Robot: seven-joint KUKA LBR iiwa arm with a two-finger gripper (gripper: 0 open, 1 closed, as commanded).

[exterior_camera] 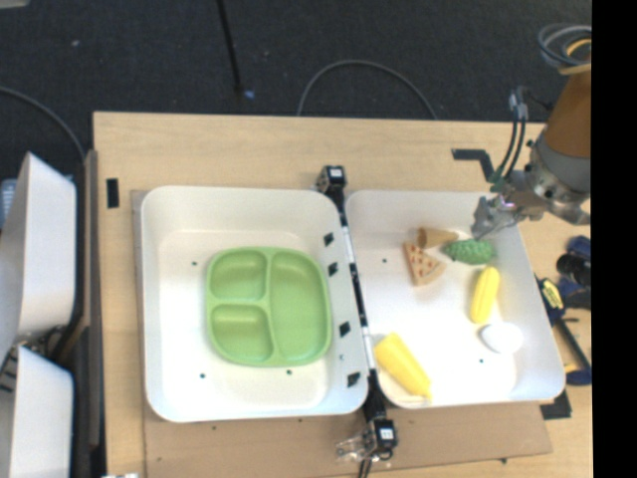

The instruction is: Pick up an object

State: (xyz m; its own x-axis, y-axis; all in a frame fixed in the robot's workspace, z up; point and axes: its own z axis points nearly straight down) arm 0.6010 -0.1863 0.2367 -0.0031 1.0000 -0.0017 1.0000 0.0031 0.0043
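My gripper (491, 217) hangs over the far right corner of the right bin (453, 207), below the arm's orange band. Just beneath and to its left lies a green leafy toy (468, 251); whether they touch I cannot tell. Beside it to the left sit a pizza slice (425, 265) and a small brown piece (435, 236). A yellow corn cob (485, 295) lies nearer the front, with a white round piece (502, 339) below it. A larger yellow piece (402, 364) rests at the bin's front left corner.
The left bin (169, 267) holds a green divided plate (269, 305). A ridge with black clips (348, 287) separates the two bins. Blue and yellow tools (565, 287) lie on the bench right of the right bin. Cables run behind the bench.
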